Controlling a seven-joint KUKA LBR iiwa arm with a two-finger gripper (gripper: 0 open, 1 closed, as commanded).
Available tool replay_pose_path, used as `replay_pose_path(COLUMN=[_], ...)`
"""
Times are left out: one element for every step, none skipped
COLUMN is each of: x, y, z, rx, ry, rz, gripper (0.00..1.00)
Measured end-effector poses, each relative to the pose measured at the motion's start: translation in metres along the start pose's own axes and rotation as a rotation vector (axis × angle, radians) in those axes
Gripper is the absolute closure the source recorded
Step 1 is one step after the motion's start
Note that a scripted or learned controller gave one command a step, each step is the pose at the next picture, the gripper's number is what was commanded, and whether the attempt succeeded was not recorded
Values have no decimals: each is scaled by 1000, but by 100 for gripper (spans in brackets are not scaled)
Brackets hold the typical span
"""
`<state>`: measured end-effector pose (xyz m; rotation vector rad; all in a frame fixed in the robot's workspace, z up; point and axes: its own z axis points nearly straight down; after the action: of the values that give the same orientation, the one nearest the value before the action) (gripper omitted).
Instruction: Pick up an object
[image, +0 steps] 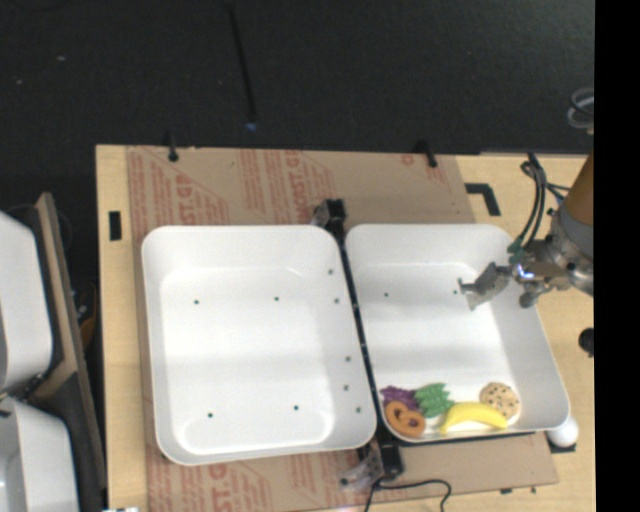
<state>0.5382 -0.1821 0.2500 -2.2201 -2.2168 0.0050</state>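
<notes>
Worktop (250, 175): tan board surface printed with red lettering, carrying two shallow white bins set side by side, their inner edges touching. Left bin (250, 440): white floor with a few small dark dots. Right bin (430, 235): four small items clustered along its near edge. Contents, left to right: a round orange-brown piece (405, 421) with dark markings at the near-left corner; a purple grape-like cluster (397, 397) just behind it; a green leafy piece (434, 398) beside the grapes; a yellow banana (472, 417) lying flat along the near wall; a round tan cookie (500, 400) with dark specks, touching or just beside the banana's right end. Arm: enters from the right, above the far-right part of the right bin. Hand (487, 284): grey, poised over the bin's far-right area, well apart from the cluster of items; nothing seen in its grasp; how far open it is cannot be told from this angle.
</notes>
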Motion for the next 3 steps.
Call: replay_pose_path(x=[0, -6, -4], y=[1, 3, -6], z=[-3, 41, 99], rx=[-6, -2, -1], ry=[-1, 0, 0], rz=[-1, 0, -1], gripper=[0, 0, 0])
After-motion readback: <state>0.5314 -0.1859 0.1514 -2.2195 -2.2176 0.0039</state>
